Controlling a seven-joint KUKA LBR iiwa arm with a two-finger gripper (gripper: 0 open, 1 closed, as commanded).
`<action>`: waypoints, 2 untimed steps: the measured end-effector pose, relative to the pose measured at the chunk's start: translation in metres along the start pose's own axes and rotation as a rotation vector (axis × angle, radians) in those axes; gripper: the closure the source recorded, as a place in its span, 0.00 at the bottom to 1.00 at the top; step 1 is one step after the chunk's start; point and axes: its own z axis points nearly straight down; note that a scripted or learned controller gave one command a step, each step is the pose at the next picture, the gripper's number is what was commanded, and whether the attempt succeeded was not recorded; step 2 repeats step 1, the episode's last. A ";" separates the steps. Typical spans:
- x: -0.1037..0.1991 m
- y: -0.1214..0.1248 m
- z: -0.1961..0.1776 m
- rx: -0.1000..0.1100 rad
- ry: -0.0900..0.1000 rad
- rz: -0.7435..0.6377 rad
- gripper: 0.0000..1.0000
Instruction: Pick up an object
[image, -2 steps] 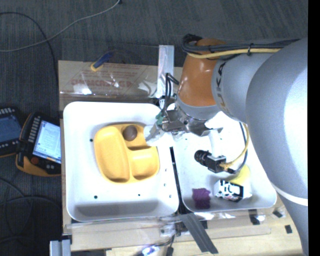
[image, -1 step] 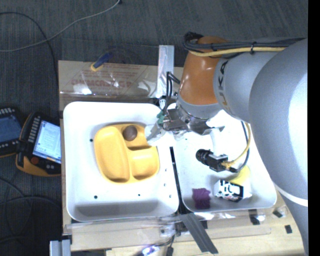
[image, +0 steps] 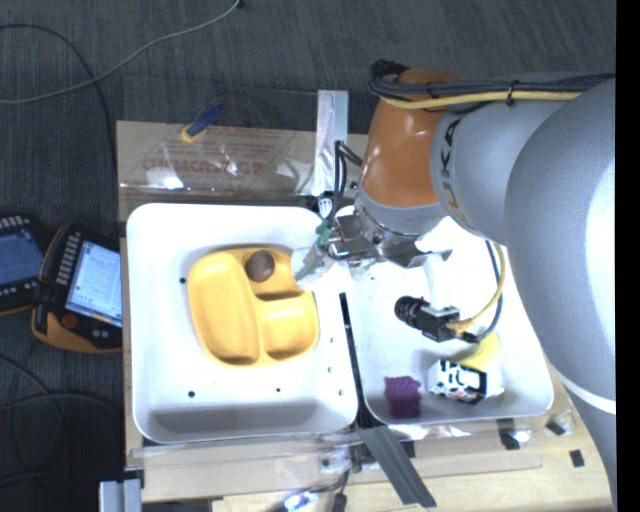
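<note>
Above the bench, camera view: you look down on a left bin (image: 160, 400) and a right bin (image: 520, 395), side by side.
Arm: the arm (image: 520, 180) enters from the view's right and crosses over the right bin.
Gripper: the gripper (image: 318, 255) sits at the left bin's upper right corner, just beside the tray rim.
Grip state: you cannot tell whether it is spread or pressed together.
Tray: a yellow tray (image: 235, 320) with two compartments lies mid left bin.
Ball: a brown ball (image: 260, 265) rests in the tray's upper part.
Right bin stock: a purple block (image: 403, 396) and a white-and-black item (image: 460, 380) lie near the front wall, well apart from the gripper.
Key relation: the ball lies just to the view's left of the gripper. Being round, it gives you no long axis to align.
Likely target: the ball, judged on nearness.
Risk: you may catch the tray rim instead.
</note>
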 end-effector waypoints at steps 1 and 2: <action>0.000 -0.001 -0.007 0.006 -0.001 0.000 1.00; 0.000 -0.001 -0.007 0.006 -0.001 0.000 1.00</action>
